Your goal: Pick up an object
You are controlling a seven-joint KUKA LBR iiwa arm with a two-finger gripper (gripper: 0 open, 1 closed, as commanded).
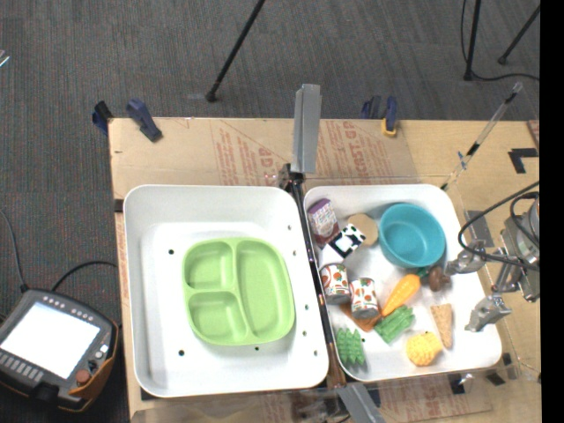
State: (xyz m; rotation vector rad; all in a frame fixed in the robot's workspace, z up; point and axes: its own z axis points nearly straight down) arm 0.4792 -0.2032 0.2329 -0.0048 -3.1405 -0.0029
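Gripper (487,311) sits at the right bin's (471,346) 3 o'clock rim w/ fingers spread, nothing between them; toys, incl. teal bowl (411,235) & toy carrot (402,293), lie inside; green divided plate (238,291) in left bin (150,227).

Green divided plate (238,291), teal bowl (412,235), orange carrot (401,293), white bins (141,236)

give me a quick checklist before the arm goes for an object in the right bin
1. Gripper outside the right bin, past its right rim: ok.
2. Nothing between its fingers: cannot tell.
3. Toy carrot lies exposed on top: ok.
4. Teal bowl upright, away from the carrot: ok.
5. Two small cans crowded together near the divider: not ok for a clean grasp.
6. Green tray sits in the left bin, out of the way: ok.
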